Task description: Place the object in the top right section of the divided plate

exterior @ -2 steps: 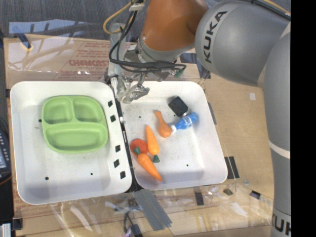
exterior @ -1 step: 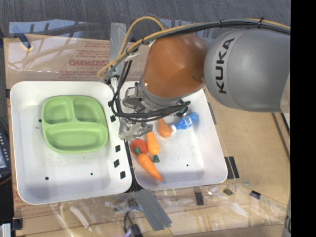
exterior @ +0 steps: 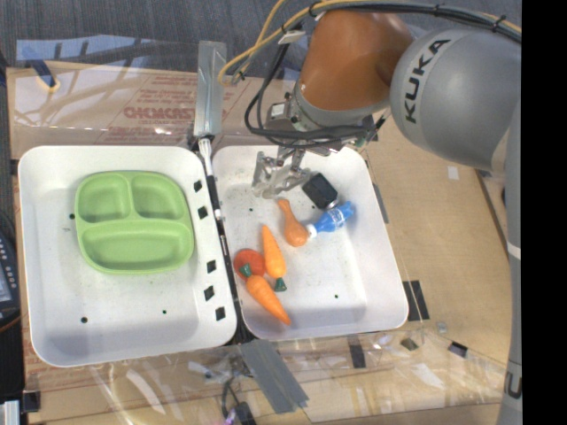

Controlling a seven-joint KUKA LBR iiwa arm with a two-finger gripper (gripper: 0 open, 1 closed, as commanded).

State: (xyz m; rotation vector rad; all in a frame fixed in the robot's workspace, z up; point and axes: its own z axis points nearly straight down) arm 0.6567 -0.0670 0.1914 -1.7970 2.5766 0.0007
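A green divided plate (exterior: 133, 220) lies in the left bin, its top right section (exterior: 161, 197) bare. In the right bin lie two carrots (exterior: 273, 251) (exterior: 267, 298), a red tomato (exterior: 249, 261), an orange squash-like piece (exterior: 292, 224), a small black block (exterior: 319, 189) and a blue-and-white object (exterior: 330, 220). My gripper (exterior: 276, 181) hangs over the upper part of the right bin, just left of the black block and above the orange piece. Nothing shows between its metal fingers (exterior: 264, 178).
The two white bins (exterior: 53, 326) (exterior: 381, 273) meet at a ridge with black clips (exterior: 213, 255). The arm's orange band and grey body (exterior: 425, 69) cover the top right. Cables loop above the wrist. Cardboard and tape lie around the bins.
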